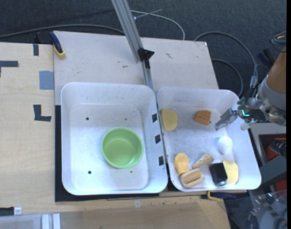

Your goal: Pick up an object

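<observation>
Objects for picking lie in the right bin (183, 95). A yellow piece (169, 119) sits near the left wall; a brown piece (202, 117) lies mid-bin, toward the far wall. A white egg (224, 144) rests near the right wall. Along the near wall are a corn piece (181, 163), a hot dog (192, 178), a cone-shaped piece (202, 160), a black block (218, 173) and a yellow block (230, 171), close together, the two blocks touching. The bin's centre floor is bare.

The gripper (225, 119) hangs over the right bin's right side, just beside the brown piece, with nothing seen between the fingers. Whether the fingers are apart or together cannot be told.

The left bin (78, 93) holds a green bowl (122, 147), upright, nearer the near wall, with bare floor around it.
</observation>
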You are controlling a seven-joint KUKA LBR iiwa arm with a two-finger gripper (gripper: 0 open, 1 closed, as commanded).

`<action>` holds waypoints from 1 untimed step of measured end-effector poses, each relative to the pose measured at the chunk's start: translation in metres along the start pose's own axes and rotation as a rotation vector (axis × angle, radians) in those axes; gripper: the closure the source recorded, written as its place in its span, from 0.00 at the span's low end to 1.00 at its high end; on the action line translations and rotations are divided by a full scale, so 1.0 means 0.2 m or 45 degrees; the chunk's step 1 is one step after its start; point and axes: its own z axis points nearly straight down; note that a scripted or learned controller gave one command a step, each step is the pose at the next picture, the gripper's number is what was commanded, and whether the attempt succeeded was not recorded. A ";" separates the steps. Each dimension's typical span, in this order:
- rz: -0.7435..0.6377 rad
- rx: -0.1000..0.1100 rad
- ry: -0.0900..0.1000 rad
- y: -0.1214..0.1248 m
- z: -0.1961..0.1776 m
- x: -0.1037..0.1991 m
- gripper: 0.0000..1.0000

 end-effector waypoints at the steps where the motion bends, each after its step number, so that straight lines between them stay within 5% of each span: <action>1: 0.001 0.006 0.001 0.00 0.22 -0.01 0.00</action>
